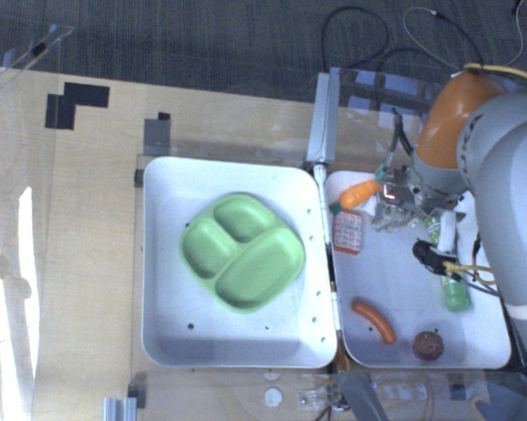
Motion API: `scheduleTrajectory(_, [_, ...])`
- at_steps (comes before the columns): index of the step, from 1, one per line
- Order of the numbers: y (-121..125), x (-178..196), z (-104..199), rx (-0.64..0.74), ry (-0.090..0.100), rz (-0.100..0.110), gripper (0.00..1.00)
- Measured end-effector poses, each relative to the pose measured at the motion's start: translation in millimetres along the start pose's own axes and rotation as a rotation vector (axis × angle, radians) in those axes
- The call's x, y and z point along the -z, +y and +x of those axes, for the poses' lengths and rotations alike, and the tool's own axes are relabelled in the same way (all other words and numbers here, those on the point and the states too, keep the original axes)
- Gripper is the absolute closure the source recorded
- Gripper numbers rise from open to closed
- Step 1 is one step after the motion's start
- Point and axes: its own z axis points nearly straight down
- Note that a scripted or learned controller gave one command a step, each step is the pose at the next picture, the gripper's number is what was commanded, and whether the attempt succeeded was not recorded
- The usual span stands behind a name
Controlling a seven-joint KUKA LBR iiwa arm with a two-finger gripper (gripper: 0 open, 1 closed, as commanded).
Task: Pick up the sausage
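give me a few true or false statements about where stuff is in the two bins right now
1. The sausage lies in the right bin. True.
2. The green divided plate sits in the right bin. False: it is in the left bin.
3. The pincer is above the sausage. False: it is at the bin's far end, near the carrot.
4. A dark round item lies beside the sausage. True.
5. The sausage is on the plate. False: it is on the bin floor.

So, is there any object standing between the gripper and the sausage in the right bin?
Nothing visible does. The gripper sits at the far side of the right bin, next to the carrot. The sausage lies near the front, with bare bin floor between them. The red packet lies off to the side.
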Motion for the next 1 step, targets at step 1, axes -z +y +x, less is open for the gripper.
scheduleTrajectory(1, [2.5,2.5,1.6,0.003,0.001,-0.011,0.00])
